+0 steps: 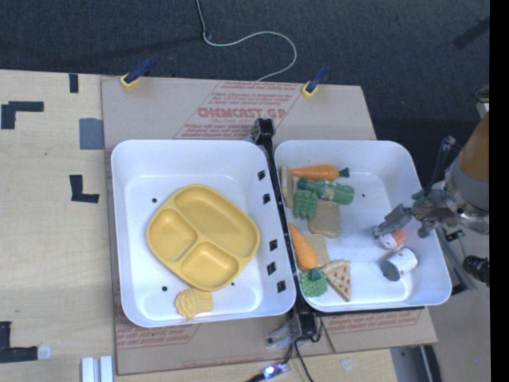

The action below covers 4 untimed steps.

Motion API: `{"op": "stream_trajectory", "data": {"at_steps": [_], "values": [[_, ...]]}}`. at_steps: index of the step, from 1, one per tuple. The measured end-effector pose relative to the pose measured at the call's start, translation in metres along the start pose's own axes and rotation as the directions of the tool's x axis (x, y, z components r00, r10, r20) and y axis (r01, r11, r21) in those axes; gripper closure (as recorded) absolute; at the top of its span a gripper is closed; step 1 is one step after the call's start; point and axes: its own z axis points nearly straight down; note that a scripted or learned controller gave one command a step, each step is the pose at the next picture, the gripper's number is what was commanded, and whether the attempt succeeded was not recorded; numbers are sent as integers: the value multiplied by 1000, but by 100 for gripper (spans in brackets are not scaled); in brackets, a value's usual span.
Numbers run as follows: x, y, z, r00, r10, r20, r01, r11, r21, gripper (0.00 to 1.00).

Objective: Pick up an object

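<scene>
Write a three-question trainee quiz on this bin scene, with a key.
1. True or false: the yellow divided plate lies in the right bin.
2. Which toy lies outside the plate in the left bin? A) yellow waffle piece B) pizza slice C) carrot
3. Fill in: the gripper hangs over the ___ bin.

Key: 1 false; 2 A; 3 right.
</scene>
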Motion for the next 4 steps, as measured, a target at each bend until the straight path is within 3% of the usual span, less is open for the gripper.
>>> {"op": "stream_trajectory", "data": {"at_steps": [1, 3, 4], "values": [[0, 3, -7, 1000, -4, 3, 4, 1000, -12, 0], [-4, -1, 104, 1000, -4, 1, 4, 1000, -7, 0], [-4, -1, 109, 1000, -5, 5, 5, 1000, -14, 0]]}}
